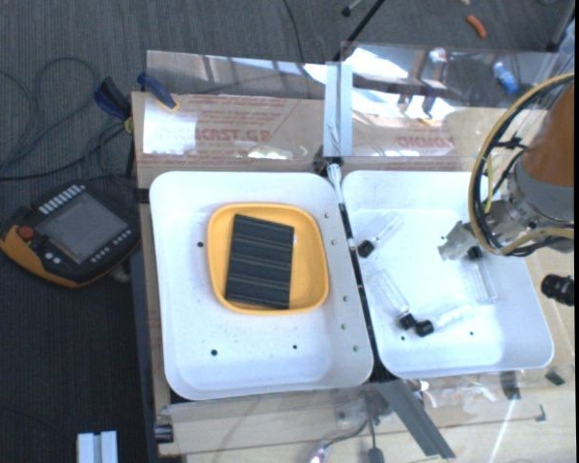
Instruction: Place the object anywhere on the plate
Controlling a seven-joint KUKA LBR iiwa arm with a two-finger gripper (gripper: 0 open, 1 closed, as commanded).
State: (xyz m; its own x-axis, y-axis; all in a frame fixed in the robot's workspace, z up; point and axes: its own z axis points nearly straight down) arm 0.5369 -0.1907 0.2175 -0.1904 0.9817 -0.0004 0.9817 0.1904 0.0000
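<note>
The arm (550, 152) is cut off by the right edge, and its hand (460, 243) is blurred.

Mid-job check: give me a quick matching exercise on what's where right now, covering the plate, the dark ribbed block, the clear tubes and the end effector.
Things:
1. yellow plate
2. dark ribbed block
3. clear tubes with black caps
4. end effector

Places:
A. lying on the plate
B. scattered on the right bin's floor
C. over the right bin, near its right side
D. in the middle of the left bin

Pairs: 1-D, 2-A, 3-B, 4-C
</note>
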